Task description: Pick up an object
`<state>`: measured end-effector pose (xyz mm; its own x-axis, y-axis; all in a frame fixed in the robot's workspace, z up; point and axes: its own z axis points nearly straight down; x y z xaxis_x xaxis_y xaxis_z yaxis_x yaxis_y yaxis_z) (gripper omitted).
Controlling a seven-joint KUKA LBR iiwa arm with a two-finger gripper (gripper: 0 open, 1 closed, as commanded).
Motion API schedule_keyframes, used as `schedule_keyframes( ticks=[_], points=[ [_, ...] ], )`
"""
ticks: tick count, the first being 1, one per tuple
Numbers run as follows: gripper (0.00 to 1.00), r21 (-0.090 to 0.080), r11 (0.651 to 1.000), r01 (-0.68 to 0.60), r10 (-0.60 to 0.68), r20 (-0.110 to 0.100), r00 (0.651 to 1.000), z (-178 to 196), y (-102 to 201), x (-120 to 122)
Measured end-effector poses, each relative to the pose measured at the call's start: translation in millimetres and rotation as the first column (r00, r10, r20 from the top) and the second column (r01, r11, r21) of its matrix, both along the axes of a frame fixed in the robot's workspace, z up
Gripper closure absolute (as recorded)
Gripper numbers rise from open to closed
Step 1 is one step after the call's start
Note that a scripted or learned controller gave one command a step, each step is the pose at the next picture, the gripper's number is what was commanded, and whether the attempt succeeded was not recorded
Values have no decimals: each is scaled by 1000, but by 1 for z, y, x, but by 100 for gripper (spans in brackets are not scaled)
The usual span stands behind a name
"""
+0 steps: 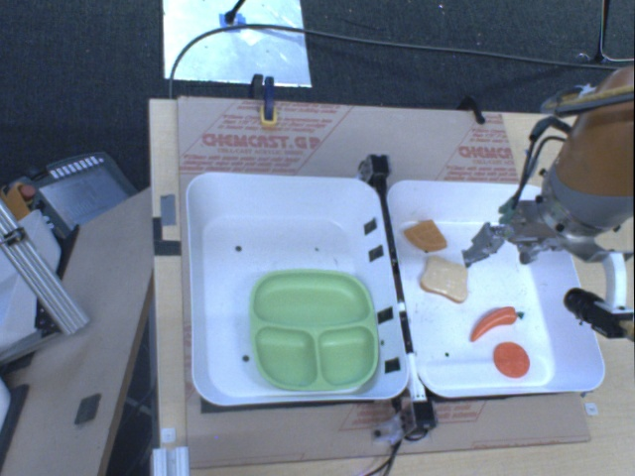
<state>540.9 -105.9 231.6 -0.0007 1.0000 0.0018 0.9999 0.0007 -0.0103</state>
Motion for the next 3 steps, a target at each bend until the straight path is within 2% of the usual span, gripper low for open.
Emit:
schedule_keyframes(
  ticks=[1, 3],
  points=[
    [0, -2, 1000, -2, 2, 12, 1000, 6, 0, 2],
    [0, -1, 1000, 0, 0, 8, 1000, -92, -8, -1]
  ],
)
